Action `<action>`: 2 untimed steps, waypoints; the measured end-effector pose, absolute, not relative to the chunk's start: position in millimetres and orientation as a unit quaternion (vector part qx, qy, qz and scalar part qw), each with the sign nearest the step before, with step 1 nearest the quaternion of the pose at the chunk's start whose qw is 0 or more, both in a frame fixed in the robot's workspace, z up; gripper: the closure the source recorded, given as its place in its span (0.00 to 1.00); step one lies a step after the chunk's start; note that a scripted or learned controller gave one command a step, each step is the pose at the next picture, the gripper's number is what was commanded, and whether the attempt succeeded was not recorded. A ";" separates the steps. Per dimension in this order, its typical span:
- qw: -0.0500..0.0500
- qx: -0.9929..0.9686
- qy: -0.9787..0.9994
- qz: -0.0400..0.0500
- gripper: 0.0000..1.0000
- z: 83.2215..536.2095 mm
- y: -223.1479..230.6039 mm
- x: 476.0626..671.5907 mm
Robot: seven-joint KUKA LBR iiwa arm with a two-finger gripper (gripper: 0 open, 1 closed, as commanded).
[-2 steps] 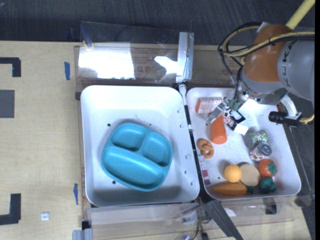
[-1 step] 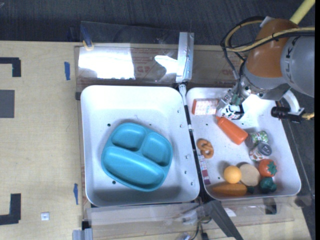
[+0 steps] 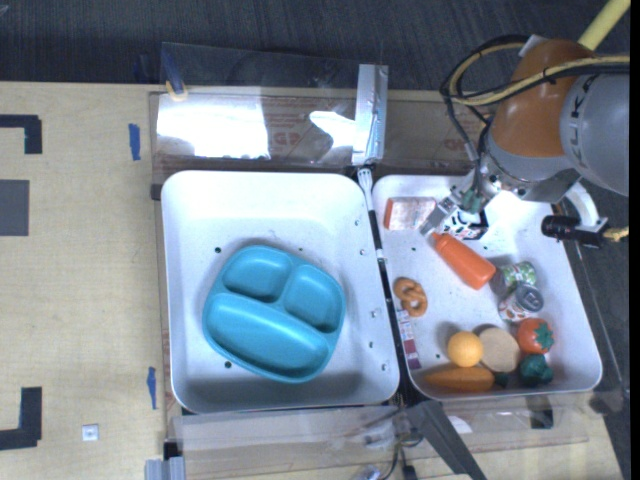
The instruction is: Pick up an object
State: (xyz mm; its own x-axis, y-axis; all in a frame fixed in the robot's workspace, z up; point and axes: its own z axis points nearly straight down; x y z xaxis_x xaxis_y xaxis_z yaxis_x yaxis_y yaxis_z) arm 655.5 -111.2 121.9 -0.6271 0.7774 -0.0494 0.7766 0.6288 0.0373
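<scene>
Near the top edge of the right bin (image 3: 590, 363), the gripper (image 3: 462, 213) hangs low over the toys. I cannot tell how it is set, because the big grey and orange arm (image 3: 560, 118) hides most of it.

Just below the gripper lies an orange bottle-shaped toy (image 3: 464, 260). It lies slanting, with its grey cap end up near the gripper. I think this is the thing to pick, since it is the closest. It looks like smooth hard plastic, so it may be light and a bit slippery. It is round, so it could roll away if it is pushed from one side. A good place to hold it would be across its middle, with one finger on each long side.

Beside the gripper, close to the top left corner of the bin, sits a small pink and white packet (image 3: 408, 213). A little pretzel (image 3: 409, 295) lies by the left wall. Down at the bottom edge are a carrot (image 3: 459, 377), a yellow ball (image 3: 464, 349), a tan round thing (image 3: 498, 348) and a red tomato toy (image 3: 535, 335), all packed close together. A small can (image 3: 519, 286) lies near the right wall. Those crowded ones would be harder to grab.

The left bin (image 3: 190, 203) holds a blue plate with sections (image 3: 274, 311).
</scene>
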 end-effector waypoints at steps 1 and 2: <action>0.004 0.393 0.919 0.001 0.00 156.6 -141.0 641.4; 0.018 0.329 0.944 0.001 0.00 112.1 -130.9 623.7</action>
State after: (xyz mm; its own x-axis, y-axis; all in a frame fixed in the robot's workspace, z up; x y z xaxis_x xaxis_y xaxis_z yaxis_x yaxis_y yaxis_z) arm 623.7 -130.9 112.1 -0.7833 0.6208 -0.0342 0.6207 0.7839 0.0137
